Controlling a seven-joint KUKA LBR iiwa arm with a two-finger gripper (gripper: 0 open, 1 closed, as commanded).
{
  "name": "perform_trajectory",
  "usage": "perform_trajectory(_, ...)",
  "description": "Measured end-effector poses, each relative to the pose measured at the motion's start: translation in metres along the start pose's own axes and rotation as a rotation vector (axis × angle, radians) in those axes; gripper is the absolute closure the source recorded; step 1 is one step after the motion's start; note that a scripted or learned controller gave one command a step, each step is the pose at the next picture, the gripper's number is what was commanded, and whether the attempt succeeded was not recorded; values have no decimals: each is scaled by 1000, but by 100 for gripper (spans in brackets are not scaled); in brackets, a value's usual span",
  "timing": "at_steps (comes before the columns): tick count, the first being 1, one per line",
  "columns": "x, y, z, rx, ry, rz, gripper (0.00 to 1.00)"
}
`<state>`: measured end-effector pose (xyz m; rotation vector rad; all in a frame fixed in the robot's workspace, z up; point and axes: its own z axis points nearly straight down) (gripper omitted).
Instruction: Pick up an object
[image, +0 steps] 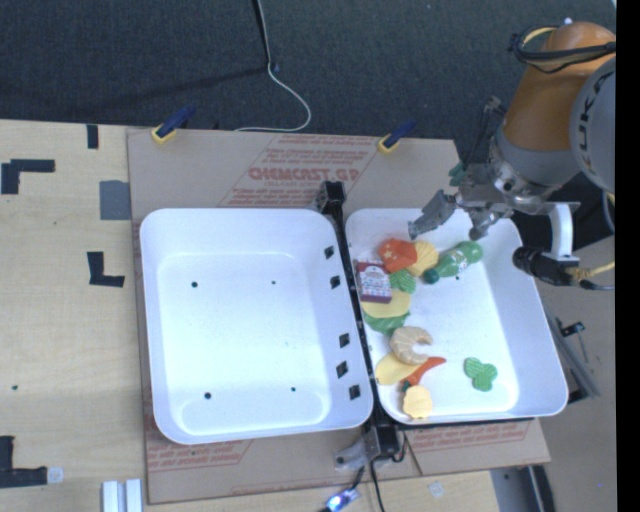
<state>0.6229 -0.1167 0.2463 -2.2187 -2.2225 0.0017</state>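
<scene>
Overhead slanted view of a wooden bench carrying a brown cardboard sheet (290, 170) on which two shallow white plastic bins sit side by side. The left-hand bin (160, 300) and the right-hand bin (520, 330) meet along a black clipped seam. The grey arm with its orange band (555, 75) reaches in from the right, and its two-finger gripper (455, 220) hangs spread over the far edge of the right-hand bin, with nothing between the fingers. Just beneath and beside the fingertips lies a green plastic bottle-shaped toy (458, 258), next to a red rounded toy (397, 252) and a yellow toy piece (424, 257). Toward the seam sits a small purple-and-white carton (375, 284), touching a yellow-green disc-shaped toy (385, 320). Nearer the camera lie a tan shell-like toy (410, 343), a thin red chilli-shaped toy (427, 370), a pale yellow lump (416, 402) and, apart from these, a small green leafy toy (481, 374). A thin white cable (285, 90) curls over the dark backdrop.
</scene>
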Motion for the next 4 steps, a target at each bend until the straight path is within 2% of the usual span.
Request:
perform_trajectory(1,-3,42,146,-14,-4,0,0)
perform_trajectory(2,-2,40,141,-2,0,0,100)
perform_trajectory(3,38,48,-3,-14,-1,-4,100)
perform_trajectory(4,96,21,43,4,1,-4,100)
